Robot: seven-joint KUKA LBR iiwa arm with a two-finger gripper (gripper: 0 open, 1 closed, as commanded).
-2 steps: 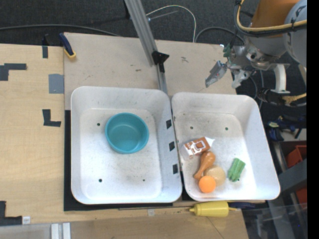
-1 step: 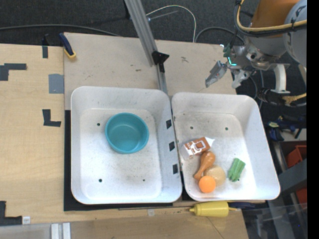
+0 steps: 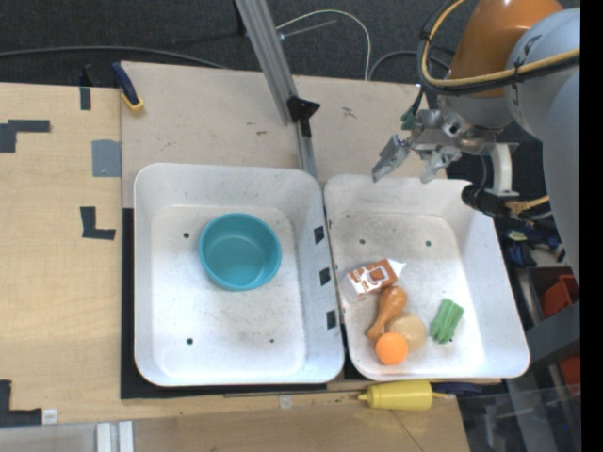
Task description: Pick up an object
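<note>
Look at the end effector (image 3: 411, 161). It hangs above the back edge of the right bin (image 3: 490, 252), at the far end from you. Its two fingers (image 3: 385, 165) are spread apart and nothing is between them, so it is let go and holds nothing.

All the small things in the right bin lie well in front of the end effector, toward the near end of the bin. The closest one is a little orange and white packet (image 3: 373, 276). Just past it is a brown chicken leg toy (image 3: 387, 310), which leans down toward an orange ball (image 3: 391, 348). The ball touches a pale round thing (image 3: 411, 329) beside it. A bit to the arm's side of those lies a green block (image 3: 447, 319), tilted and apart from the rest.

The left bin (image 3: 160, 252) sits far off to the side of the end effector, away from the arm. A blue bowl (image 3: 239, 250) stands upright in it.

A yellow bottle (image 3: 399, 395) lies on its side on the surface (image 3: 207, 111), just outside the near edge of the right bin. A grey metal bar (image 3: 268, 45) slants across the surface behind the bins.
</note>
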